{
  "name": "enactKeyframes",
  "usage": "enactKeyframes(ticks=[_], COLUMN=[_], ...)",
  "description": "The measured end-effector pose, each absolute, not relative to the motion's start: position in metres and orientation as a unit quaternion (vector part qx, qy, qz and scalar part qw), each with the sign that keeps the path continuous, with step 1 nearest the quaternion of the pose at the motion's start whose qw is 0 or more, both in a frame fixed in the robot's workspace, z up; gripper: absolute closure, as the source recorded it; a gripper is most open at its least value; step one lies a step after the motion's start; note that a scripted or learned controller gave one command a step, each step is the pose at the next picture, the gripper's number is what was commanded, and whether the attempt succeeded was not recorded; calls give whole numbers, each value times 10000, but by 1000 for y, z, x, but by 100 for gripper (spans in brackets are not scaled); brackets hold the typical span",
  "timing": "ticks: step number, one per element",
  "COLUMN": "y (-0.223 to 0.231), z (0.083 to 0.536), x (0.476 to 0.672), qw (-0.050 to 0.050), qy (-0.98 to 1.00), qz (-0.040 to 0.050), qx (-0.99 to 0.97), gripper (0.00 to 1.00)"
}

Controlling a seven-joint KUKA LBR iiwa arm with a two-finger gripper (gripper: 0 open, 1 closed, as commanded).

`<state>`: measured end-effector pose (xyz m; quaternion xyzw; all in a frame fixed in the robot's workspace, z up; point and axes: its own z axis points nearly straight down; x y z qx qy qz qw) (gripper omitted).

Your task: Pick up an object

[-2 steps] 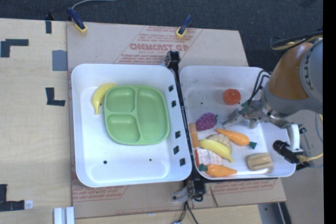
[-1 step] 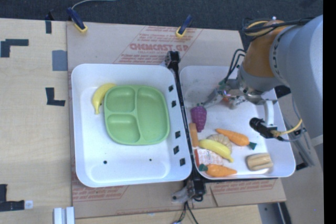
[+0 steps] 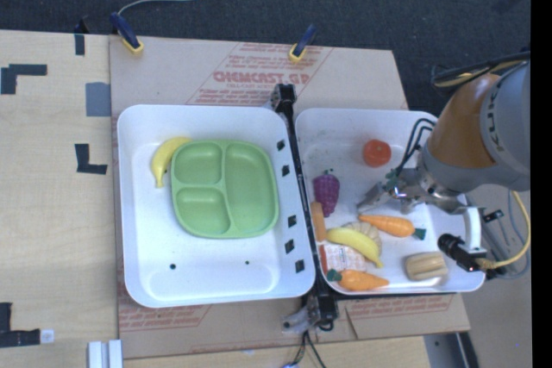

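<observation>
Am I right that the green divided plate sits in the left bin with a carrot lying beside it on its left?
Not quite. In the camera view the green divided plate does sit in the left bin, but the thing lying beside it on its left is a yellow banana, not a carrot.

glossy white plastic bins (image 3: 138, 211), matt green tray (image 3: 226, 189)

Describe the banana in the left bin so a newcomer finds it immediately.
Start at the left white bin, which holds a green divided plate. The yellow banana curves along the plate's upper-left edge. Unlike the other yellow banana, it lies apart from the toy food.
</observation>
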<state>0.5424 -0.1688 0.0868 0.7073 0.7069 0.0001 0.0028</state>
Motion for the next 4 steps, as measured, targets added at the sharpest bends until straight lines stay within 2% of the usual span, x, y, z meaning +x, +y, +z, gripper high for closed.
enactKeyframes(ticks=[1, 2, 3, 4], y=[-146, -136, -137, -81], z=[87, 86, 99, 185], x=[635, 669, 671, 630], qw=[30, 19, 40, 2], qy=[7080, 7080, 7081, 7079], qz=[17, 8, 11, 6], qx=[7062, 7063, 7061, 7063], gripper=[0, 0, 100, 100])
